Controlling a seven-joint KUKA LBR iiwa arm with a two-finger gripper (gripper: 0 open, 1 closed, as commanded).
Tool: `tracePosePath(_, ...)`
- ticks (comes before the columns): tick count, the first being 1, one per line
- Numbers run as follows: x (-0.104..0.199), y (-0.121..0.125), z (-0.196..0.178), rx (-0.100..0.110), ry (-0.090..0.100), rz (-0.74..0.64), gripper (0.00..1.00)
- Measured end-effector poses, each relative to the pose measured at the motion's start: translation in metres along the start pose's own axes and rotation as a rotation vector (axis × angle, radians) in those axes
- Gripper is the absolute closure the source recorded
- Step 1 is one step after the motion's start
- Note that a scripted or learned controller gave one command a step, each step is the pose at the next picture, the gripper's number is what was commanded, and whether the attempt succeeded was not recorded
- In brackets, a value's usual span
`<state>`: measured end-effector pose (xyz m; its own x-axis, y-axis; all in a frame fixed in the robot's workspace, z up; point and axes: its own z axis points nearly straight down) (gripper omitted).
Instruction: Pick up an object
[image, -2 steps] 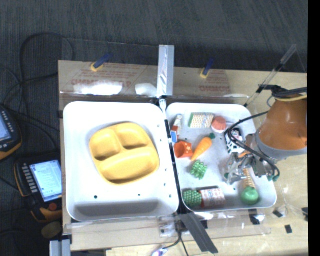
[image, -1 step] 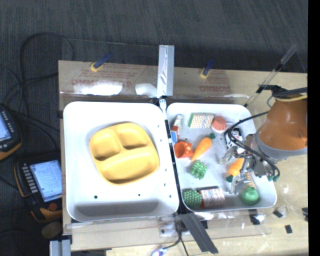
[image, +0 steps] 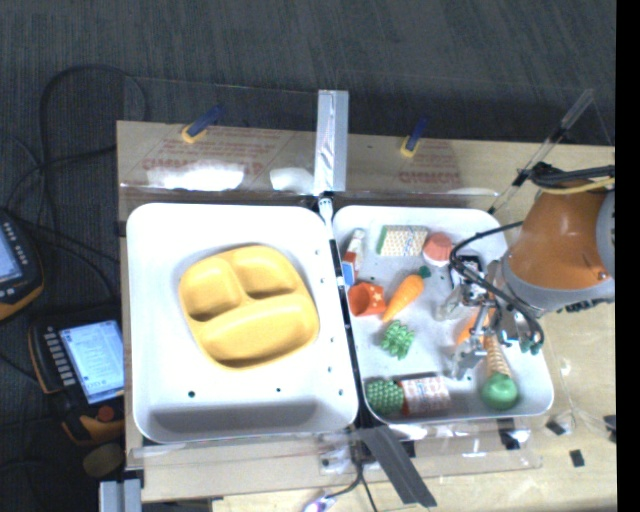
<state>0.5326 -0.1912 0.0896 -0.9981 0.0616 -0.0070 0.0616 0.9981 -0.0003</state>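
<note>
My gripper hangs low over the right part of the right bin, under the orange wrist band. Just beside it lie a small orange striped piece and a green ball. To its left are an orange carrot, a red pepper and a spiky green toy. A can with a label and a green bumpy toy lie along the bin's front wall. Cables and the wrist hide what is directly under the gripper.
The left bin holds a yellow divided plate. At the back of the right bin are a small printed box, a pink-red round piece and a marker-like stick. A ridge divides the bins.
</note>
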Motion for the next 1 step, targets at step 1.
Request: tracePosePath(1,-0.0103,0.053,-0.0004,0.001,-0.007,0.056,0.0)
